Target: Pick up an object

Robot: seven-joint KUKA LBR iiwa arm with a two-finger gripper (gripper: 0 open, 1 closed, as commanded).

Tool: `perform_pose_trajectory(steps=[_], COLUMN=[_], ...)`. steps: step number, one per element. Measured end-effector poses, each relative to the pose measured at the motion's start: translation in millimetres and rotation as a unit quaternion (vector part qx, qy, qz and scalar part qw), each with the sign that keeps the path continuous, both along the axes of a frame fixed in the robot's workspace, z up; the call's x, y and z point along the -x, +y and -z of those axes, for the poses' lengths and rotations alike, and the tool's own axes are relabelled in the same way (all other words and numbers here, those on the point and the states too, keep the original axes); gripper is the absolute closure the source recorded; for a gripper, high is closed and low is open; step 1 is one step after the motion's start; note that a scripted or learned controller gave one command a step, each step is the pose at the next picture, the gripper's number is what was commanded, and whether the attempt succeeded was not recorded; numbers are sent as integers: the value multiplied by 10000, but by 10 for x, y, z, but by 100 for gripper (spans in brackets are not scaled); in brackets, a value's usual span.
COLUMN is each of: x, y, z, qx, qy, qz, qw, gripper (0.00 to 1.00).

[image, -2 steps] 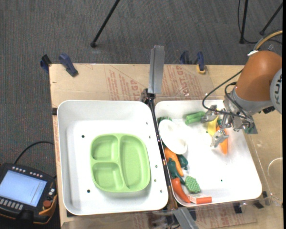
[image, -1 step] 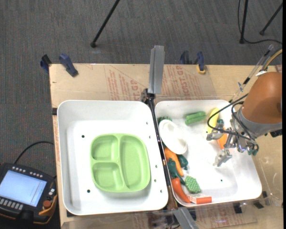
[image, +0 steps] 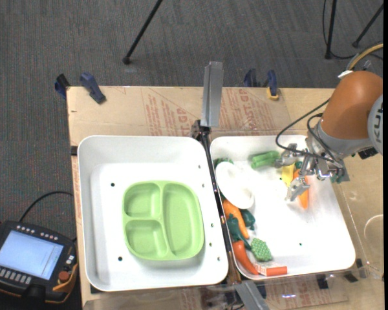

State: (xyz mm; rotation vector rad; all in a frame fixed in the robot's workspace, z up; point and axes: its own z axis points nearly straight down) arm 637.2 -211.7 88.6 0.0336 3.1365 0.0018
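Observation:
My gripper [image: 300, 181] hangs over the upper right part of the right bin [image: 323, 237], reaching in from the right below the orange wrist band. A yellow object [image: 286, 174] lies at its left side. An orange object [image: 304, 199] sits right under its tip, touching or nearly touching it. Whether either one is held is unclear from this angle. A green object [image: 266, 158] lies just left of the gripper, near the bin's back wall.
Along the right bin's left side lie a white dish [image: 234, 184], an orange carrot-like piece [image: 231, 210], a dark green toy [image: 246, 223], a green checked item [image: 262, 249] and a red-and-white box [image: 272, 270]. The left bin [image: 97, 173] holds a green divided plate [image: 163, 220].

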Motion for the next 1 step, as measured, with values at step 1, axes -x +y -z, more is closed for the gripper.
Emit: perform_pose_trajectory(steps=[1], x=[319], y=[32], z=[5], qx=[-2], qy=[13], qz=[140], qw=[9999], gripper=[0])
